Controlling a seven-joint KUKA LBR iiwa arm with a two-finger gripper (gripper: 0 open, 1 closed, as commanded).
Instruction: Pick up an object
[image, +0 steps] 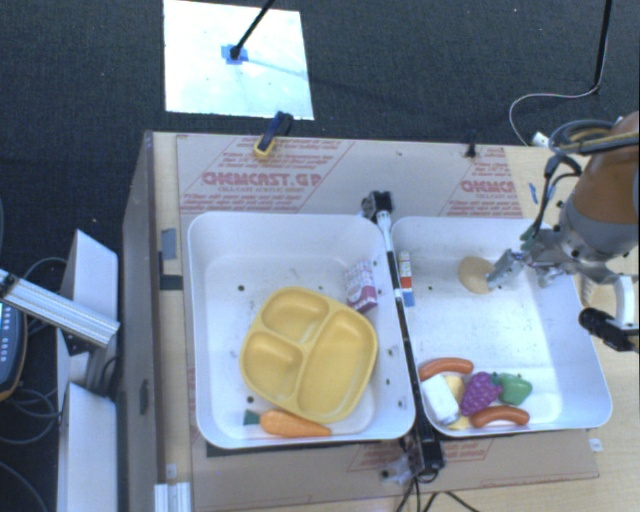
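My gripper (525, 270) hangs over the back of the right bin (570, 340), fingers apart and nothing between them. Its left finger (505, 268) is right beside a tan round piece (474, 275) on the bin floor; I cannot tell whether they touch. At the front of that bin lies a heap of toy food: an orange sausage (445, 367), purple grapes (480, 391), a green pepper (515, 385), a white block (438, 397) and a second sausage (500, 416).
The left bin (215, 300) holds a yellow divided plate (310, 355), a carrot (293, 425) at its front edge and a small red-and-white can (362, 285) by the divider. The arm's grey wrist and orange band (605, 190) rise above the right bin's far right corner.
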